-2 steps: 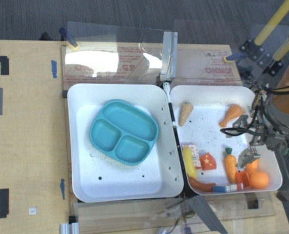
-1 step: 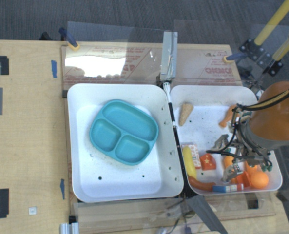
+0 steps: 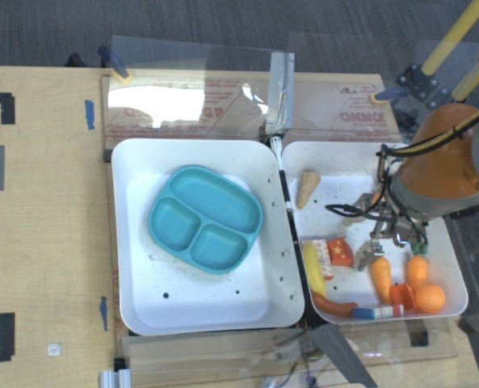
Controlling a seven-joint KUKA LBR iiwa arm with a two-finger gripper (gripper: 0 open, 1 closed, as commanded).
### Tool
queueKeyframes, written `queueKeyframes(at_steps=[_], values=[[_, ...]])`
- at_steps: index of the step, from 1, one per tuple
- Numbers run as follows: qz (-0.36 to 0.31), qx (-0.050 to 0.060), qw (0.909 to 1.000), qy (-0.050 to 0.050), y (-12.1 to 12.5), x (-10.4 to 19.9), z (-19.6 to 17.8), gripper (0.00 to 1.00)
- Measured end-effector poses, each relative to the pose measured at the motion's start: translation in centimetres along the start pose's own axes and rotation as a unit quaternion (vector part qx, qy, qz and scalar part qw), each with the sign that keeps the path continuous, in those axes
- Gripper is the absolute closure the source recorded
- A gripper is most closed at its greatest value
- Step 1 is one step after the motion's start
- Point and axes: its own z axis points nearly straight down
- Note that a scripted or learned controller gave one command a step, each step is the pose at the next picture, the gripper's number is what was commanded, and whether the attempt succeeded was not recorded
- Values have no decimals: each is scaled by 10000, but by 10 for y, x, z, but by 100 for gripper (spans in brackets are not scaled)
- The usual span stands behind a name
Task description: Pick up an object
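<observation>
The arm's gripper (image 3: 374, 253) hung low inside the right bin (image 3: 352, 158), and whether it was open or closed could not be told — cables and the wrist hid that part. Nothing showed as held.

Just below it in the view lay a carrot (image 3: 381, 276), seemingly touching or nearly so. To its left sat a small red-and-orange box (image 3: 339, 252), and further that way a banana (image 3: 313, 269) along the bin wall. Below and to the right were two small oranges (image 3: 430, 298) and a red piece (image 3: 398, 295). Well up and to the left lay a cone-shaped pastry (image 3: 307, 187).

By my reading, the step in hand was the reach onto a target — most likely the carrot. The next move called for centring over it, aligned across its narrow width, then closing and lifting straight.
</observation>
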Motion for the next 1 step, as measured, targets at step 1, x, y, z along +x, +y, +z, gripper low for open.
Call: queueKeyframes(at_steps=[1], values=[[-8, 12, 10000, -85, 1, -5, -14, 100]])
